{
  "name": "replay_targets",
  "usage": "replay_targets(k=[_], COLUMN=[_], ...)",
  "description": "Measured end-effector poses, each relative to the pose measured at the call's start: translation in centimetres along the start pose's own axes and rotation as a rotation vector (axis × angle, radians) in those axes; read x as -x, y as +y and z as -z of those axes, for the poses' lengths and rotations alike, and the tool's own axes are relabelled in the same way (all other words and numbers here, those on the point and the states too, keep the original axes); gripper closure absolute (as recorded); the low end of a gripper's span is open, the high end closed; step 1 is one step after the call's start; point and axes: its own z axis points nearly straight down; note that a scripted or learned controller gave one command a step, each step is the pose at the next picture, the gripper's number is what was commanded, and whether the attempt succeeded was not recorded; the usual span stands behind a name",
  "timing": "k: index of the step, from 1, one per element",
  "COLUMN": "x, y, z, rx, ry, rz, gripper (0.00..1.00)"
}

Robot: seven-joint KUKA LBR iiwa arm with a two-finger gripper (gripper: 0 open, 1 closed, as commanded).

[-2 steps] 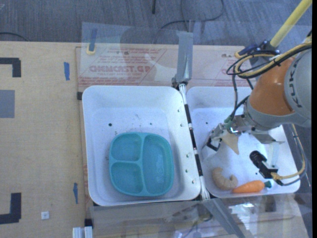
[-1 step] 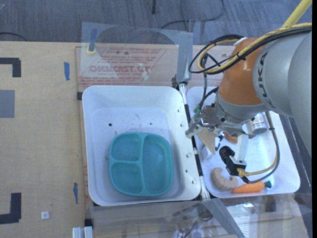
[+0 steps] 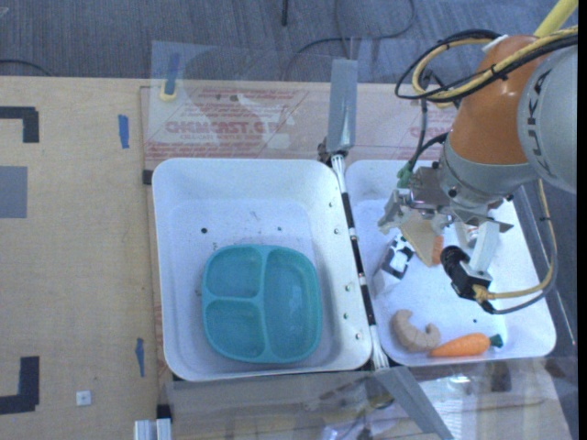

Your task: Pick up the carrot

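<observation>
We list: carrot [image 3: 461, 345] at right bin [image 3: 532, 273] front edge, beside a shrimp [image 3: 414, 331]; teal tray [image 3: 262, 302] in left bin [image 3: 243, 191]; tool [image 3: 415, 244] above, state unclear to us.

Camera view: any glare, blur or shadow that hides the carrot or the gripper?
Camera view: light is even and soft; the carrot is sharp, unshadowed, near the front of the right bin. The gripper is partly masked by the arm's own bulk. A clear sheet along the bottom edge adds faint reflections; the left bin looks slightly washed out.
</observation>
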Motion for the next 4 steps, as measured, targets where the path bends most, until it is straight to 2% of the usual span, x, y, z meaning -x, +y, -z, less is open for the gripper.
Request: replay_targets(k=[1, 2, 3, 4], x=[-6.6, -1.1, 4.9, 5.7], y=[-0.6, 0.1, -2.6, 0.0], z=[-2.9, -4.5, -4.7, -4.6], rx=[-0.005, -0.004, -0.004, 0.003], ry=[0.000, 0.001, 0.002, 0.000], rz=[-0.237, -0.009, -0.263, 0.328], gripper=[1.00, 1.00, 1.00, 1.00])
